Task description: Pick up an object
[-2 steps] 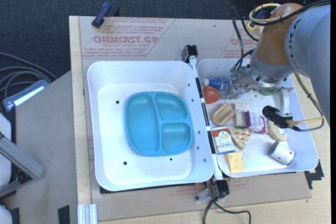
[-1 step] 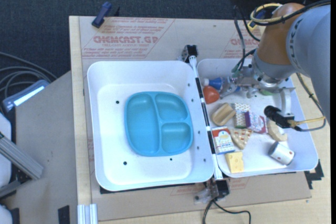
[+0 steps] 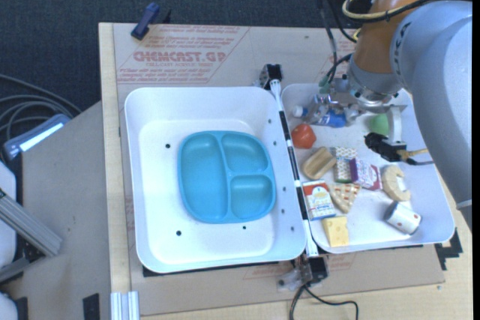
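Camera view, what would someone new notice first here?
The blue divided plate lying alone in the left bin stands out first. Next, the grey arm with its orange band reaching over the far end of the right bin, which holds a scatter of small toy foods.

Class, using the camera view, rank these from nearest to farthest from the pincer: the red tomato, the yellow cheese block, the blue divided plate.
1. Red tomato, just left of and below the pincer, in the right bin.
2. Yellow cheese block, at the right bin's near edge.
3. Blue divided plate, in the left bin.
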